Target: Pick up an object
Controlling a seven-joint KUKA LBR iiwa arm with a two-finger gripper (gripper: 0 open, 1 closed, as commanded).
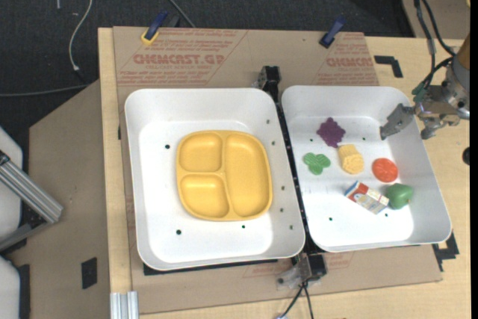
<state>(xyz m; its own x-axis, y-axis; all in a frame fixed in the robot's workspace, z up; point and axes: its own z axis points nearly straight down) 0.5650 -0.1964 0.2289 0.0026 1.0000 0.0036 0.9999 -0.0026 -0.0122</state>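
The hand (412,123) hangs spread and empty over the right bin's (426,224) back right corner. Below it lie 6 small toys: purple (331,132), green (317,162), yellow (351,159), orange (385,169), boxed (366,197), green (400,195).

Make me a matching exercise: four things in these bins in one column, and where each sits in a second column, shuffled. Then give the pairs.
Things
1. yellow plastic divided plate
2. purple toy piece
3. round red-orange toy
4. small red, white and blue box

Places
A. right bin, far part, above the yellow toy
B. middle of the left bin
C. right bin, near part, beside the green toy
D. right bin, right of the yellow toy

Pairs: 1-B, 2-A, 3-D, 4-C
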